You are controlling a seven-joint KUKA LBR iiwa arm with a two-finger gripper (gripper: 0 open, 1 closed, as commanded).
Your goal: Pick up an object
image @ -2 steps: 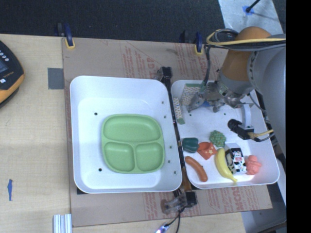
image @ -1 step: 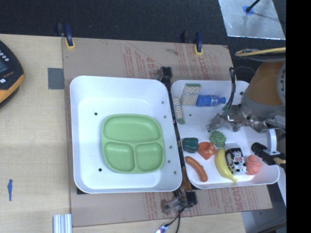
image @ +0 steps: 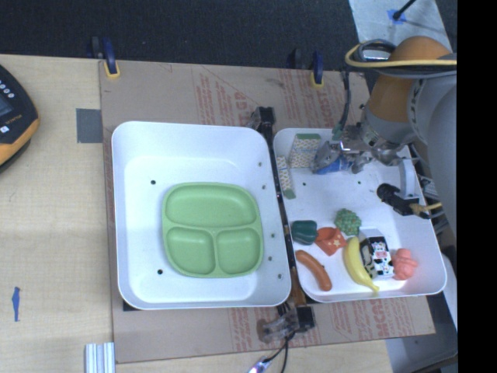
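My gripper (image: 332, 158) hangs low over the far left part of the right bin (image: 423, 286), reaching in from the grey arm (image: 404, 92) at the right. Near it lies a flat green and white item (image: 306, 143). Toward the bin's front sit a broccoli piece (image: 348, 221), a red piece (image: 330, 240), a dark green pepper (image: 303, 230), a sausage (image: 314, 270), a banana (image: 356, 265), a black and white toy (image: 378, 258) and a pink-orange piece (image: 404, 263). All of these lie apart from the gripper.
The left bin (image: 132, 208) holds a green divided plate (image: 212, 228). A speckled strip (image: 285, 179) lies along the right bin's left wall. A yellow and black device (image: 12, 119) sits at the far left of the bench. Blue clamps (image: 111, 59) hold the cardboard's back edge.
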